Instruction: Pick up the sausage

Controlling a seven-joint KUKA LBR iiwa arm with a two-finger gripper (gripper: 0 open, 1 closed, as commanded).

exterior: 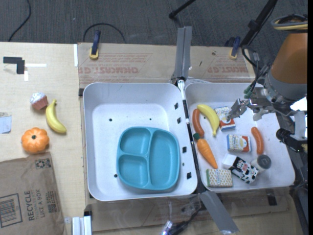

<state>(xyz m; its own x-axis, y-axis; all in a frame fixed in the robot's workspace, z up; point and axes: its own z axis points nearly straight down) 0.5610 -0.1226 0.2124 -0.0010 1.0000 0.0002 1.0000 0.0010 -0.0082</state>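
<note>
The sausage (197, 123) lies in the right bin (288, 173), close along its left wall and lengthwise toward the back, with a carrot (207, 152) just beyond its near end and a banana (211, 117) beside it on the right. A second reddish sausage-like piece (257, 139) lies well apart, near the bin's right wall. The gripper (238, 108) hangs over the back middle of this bin, above a small red-and-white carton (225, 118), and is clear of the sausage; it holds nothing that can be seen, and the view is too small and cluttered there to tell whether the fingers are spread or closed. Nearer the front of the bin are a little carton with an orange picture (237, 143), a black-and-white cow-patterned box (245, 170), a speckled packet (219, 177) at the front edge, and what may be a small grey can (264, 161). The left bin (98, 131) carries a blue divided plate (148, 158). On the bench (49, 92) to the left of the bins sit a second banana (54, 117), a cupcake (38, 101) and a small pumpkin (35, 140)
</note>
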